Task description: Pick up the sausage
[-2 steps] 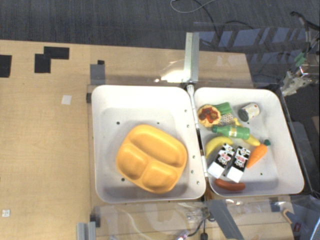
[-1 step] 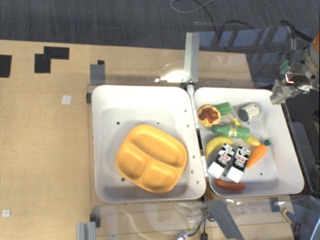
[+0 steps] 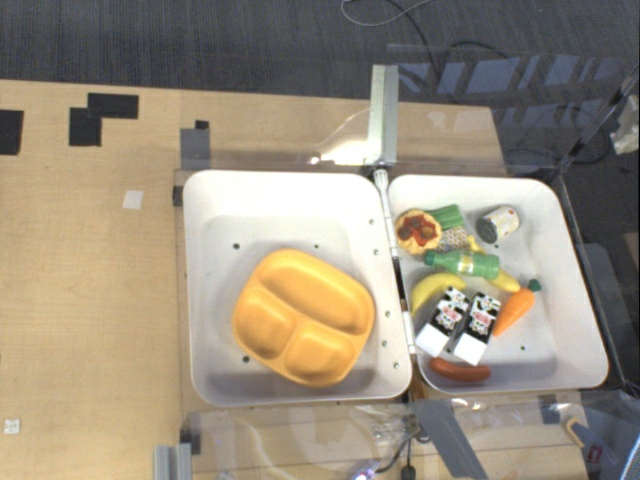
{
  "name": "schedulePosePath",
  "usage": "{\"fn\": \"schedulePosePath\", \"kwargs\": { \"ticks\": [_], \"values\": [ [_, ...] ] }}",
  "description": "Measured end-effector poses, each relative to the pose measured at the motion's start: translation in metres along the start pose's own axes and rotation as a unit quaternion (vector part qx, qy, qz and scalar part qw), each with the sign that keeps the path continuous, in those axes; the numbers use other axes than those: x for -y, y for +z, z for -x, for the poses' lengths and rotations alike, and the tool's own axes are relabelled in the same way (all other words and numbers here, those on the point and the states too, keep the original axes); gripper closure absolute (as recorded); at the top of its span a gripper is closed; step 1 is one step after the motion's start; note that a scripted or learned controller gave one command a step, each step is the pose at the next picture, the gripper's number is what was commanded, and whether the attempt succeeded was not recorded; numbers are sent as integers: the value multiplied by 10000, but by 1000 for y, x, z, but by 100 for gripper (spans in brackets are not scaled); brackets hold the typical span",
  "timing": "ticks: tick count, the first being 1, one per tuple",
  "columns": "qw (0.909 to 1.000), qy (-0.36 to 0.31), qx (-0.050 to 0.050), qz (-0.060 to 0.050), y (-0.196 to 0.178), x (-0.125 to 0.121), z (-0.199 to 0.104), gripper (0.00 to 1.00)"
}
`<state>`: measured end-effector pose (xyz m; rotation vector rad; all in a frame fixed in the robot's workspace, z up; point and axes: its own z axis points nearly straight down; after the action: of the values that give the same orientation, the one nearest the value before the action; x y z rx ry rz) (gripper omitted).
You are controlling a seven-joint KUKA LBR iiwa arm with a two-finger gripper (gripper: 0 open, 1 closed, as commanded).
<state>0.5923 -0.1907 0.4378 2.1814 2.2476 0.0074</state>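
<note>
Up at the right edge, a pale grey piece (image 3: 628, 123) pokes into the picture, light and rounded, cut off by the border. Too little of it shows to tell whether it belongs to the arm. A thin dark strand (image 3: 590, 133), perhaps a cable, slants down and to the left from it. Colour bands, screws and markings can't be made out there.

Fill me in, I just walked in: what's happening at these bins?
Nothing is being handled at this moment. The sausage lies untouched at the near edge of the right bin, beside two small cartons, a carrot, a banana and a green bottle. The left bin holds a yellow divided tray.
</note>
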Motion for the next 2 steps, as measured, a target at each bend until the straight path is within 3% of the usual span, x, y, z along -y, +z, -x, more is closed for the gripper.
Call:
{"fn": "schedulePosePath", "kwargs": {
  "ticks": [1, 2],
  "values": [
    [10000, -1, 0, -5, 0, 0, 0, 0],
    [10000, -28, 21, 40, -12, -2, -1, 100]
  ]
}}
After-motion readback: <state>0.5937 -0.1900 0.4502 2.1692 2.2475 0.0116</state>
